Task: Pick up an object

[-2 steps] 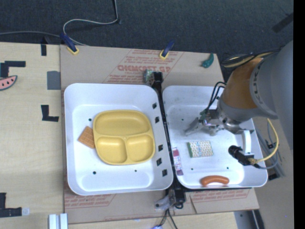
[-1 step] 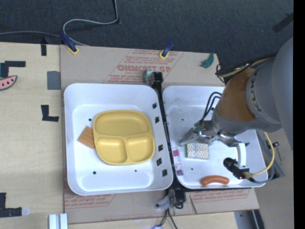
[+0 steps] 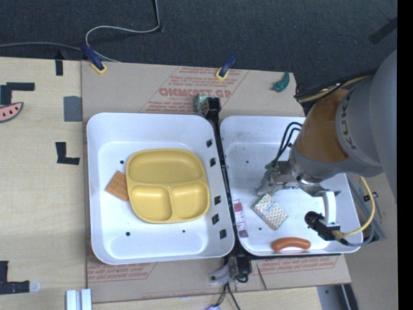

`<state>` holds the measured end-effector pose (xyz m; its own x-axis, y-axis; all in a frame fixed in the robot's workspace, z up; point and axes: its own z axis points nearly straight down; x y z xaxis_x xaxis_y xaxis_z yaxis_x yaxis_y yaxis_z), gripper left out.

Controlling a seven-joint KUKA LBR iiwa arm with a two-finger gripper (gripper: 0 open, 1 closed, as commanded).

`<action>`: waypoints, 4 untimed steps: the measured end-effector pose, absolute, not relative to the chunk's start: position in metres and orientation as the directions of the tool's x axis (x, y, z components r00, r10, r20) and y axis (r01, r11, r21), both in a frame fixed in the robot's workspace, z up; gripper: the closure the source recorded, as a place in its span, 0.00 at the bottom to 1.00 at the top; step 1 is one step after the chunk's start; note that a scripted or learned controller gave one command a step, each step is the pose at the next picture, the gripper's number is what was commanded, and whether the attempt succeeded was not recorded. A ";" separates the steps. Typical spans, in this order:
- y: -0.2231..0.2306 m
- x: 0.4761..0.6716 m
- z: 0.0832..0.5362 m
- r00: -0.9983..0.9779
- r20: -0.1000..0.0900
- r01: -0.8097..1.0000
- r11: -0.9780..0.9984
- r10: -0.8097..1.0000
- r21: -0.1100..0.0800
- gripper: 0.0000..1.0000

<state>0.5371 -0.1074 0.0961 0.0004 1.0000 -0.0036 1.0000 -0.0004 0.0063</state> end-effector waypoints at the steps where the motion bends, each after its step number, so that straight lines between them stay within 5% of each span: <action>1: -0.107 0.537 0.096 0.001 -0.003 1.000 -0.001 1.000 0.006 0.00; 2: -0.107 0.537 0.105 0.000 -0.002 1.000 0.000 1.000 0.005 1.00; 3: -0.107 0.537 0.105 0.000 -0.002 1.000 0.000 1.000 0.005 0.00; 4: -0.096 0.490 0.086 0.000 -0.003 1.000 0.000 1.000 0.006 0.00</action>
